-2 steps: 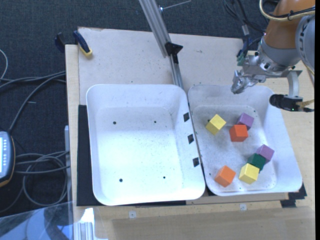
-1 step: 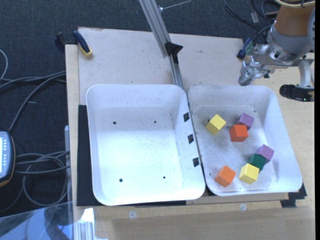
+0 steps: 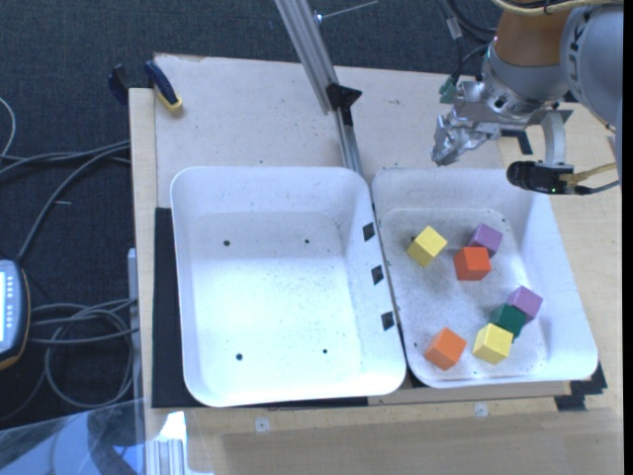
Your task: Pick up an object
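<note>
Nothing picked yet. Hand (image 3: 457,144) hung above right bin's (image 3: 559,295) far rim, can't tell grip state. Blocks, like yellow one (image 3: 427,246), all sat untouched.

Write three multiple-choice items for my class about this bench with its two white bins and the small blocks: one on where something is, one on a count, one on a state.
1. Where do the blocks lie?
A. In the right bin
B. In the left bin
C. On the bench outside both bins

2. How many blocks are there?
A. Four
B. Seven
C. Ten

3. How does the gripper stand relative to the blocks?
A. Pressed down on the red block
B. Above the far rim of the bin, clear of every block
C. Lying inside the left bin

Answers:
1. A: the yellow block, red block and the rest sit in the right bin.
2. B: two yellow, two purple, one red, one orange, one green.
3. B: the gripper hangs by the bin's far edge, touching no block.
</note>
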